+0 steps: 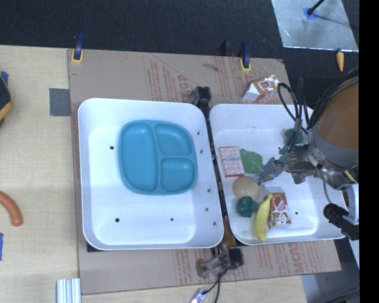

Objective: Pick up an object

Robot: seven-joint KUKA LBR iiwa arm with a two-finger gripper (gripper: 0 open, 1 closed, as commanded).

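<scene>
You are looking down at a slant on a bench with two shallow white bins side by side on a sheet of cardboard. The left bin (95, 226) holds a blue divided plate (156, 156), lying flat near its middle. The right bin (303, 229) holds the loose objects you can choose from: a small white and red packet (230, 161), a green leaf-shaped piece (252, 161) just beside it, a beige rounded item (245, 186) below them, a dark teal rounded item (245, 206) touching that, a yellow banana (261, 218) lying along the bin's near side, and a red and white carton (278, 209) just beside the banana. The arm reaches in from the right, and its gripper (270, 171) hangs over the right bin, near the green piece and the beige item. Nothing shows between its fingers, and you cannot tell from this angle how wide they stand. As a judgement, you are at the approach step: nothing has been picked up yet. The next move calls for settling on one target, most likely the beige item or the green piece below the tip, then lowering straight onto it without nudging its close neighbours. Outside the bins, a toy sausage (7, 207) lies on the bench at far left.
</scene>
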